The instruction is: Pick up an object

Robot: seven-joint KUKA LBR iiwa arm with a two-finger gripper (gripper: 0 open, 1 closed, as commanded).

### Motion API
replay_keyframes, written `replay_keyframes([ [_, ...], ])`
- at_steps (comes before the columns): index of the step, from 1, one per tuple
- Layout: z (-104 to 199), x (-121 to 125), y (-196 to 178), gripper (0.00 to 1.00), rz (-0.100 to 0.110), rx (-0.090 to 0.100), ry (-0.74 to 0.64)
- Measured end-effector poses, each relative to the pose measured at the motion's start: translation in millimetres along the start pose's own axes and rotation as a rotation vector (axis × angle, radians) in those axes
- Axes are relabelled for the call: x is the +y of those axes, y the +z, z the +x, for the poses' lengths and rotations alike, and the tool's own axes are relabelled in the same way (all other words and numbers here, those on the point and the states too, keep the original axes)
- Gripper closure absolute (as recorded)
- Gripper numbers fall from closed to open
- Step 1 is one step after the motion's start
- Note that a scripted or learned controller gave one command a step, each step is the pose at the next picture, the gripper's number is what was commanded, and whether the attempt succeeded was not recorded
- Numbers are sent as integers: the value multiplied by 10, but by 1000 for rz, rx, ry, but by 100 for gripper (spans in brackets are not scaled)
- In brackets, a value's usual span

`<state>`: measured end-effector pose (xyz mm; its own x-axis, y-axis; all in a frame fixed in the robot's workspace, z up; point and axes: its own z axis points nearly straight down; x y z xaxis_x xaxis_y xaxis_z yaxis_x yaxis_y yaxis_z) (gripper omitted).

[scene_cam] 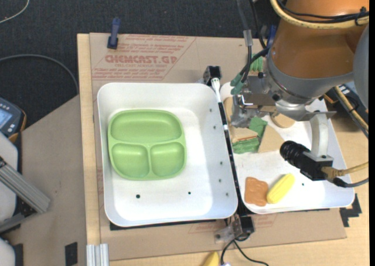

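My gripper [241,119] hangs low over the left part of the right bin [304,200], under the big orange wrist. Directly beneath it lies a sandwich-like toy [246,140] with green and tan layers, and a darker green piece [258,125] beside it. Whether anything sits between the fingers is hidden by the arm. A yellow corn-shaped toy [280,188] and an orange-brown piece [255,191] lie near the bin's front. A tan round thing [283,121] peeks out behind the wrist.
The left bin [117,200] holds a green three-compartment plate [146,143]. A raised divider edge [225,142] runs between the two bins. Cardboard [146,54] lies under both bins, with a blue clamp [113,33] at its back edge.
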<state>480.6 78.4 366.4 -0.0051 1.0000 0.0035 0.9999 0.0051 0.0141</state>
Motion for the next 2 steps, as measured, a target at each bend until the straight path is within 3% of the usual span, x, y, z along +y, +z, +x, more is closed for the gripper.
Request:
replay_keyframes([
  [1, -13, -6, -39, 100, 11, -4, 3],
  [2, -643, -39, 805, 100, 23, -6, 13],
])
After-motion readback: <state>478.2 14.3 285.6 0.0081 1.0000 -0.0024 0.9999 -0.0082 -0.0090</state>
